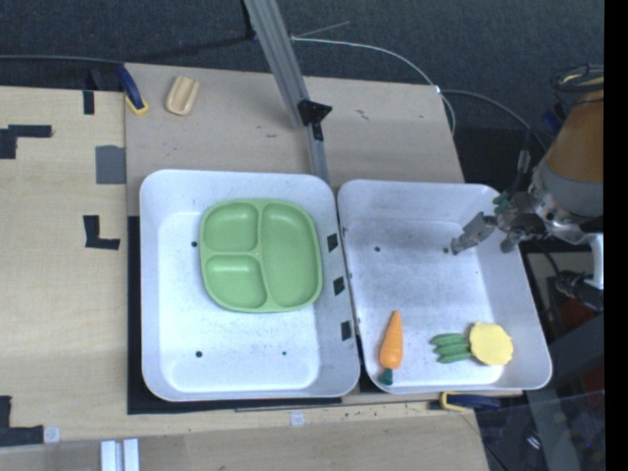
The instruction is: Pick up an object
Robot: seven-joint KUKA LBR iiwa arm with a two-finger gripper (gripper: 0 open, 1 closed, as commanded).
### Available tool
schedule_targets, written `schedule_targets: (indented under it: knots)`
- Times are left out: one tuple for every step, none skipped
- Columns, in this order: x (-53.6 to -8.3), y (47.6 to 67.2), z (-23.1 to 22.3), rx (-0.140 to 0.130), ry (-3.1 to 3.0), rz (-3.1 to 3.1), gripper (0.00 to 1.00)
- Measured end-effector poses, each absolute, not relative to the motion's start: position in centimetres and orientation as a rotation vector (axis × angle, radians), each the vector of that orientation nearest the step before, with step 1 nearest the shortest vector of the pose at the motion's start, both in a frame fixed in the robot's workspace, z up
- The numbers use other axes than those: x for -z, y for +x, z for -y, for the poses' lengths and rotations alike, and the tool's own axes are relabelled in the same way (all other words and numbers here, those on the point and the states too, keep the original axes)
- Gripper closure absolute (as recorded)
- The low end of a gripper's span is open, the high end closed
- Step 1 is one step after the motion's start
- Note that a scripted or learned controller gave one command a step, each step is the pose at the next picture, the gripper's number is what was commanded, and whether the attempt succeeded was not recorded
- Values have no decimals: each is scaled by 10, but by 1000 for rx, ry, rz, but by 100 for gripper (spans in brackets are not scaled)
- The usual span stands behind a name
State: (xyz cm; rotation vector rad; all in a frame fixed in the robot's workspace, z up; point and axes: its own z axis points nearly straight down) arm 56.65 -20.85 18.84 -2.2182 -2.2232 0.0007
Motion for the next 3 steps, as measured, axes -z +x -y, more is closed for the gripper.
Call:
schedule_targets:
  knots:
    - [-188, 566, 209, -1, -2218, 2223, 0]
    - [-145, 564, 205, -6, -2216, 2220, 0]
    - [-90, 562, 204, -7, -2216, 2219, 0]
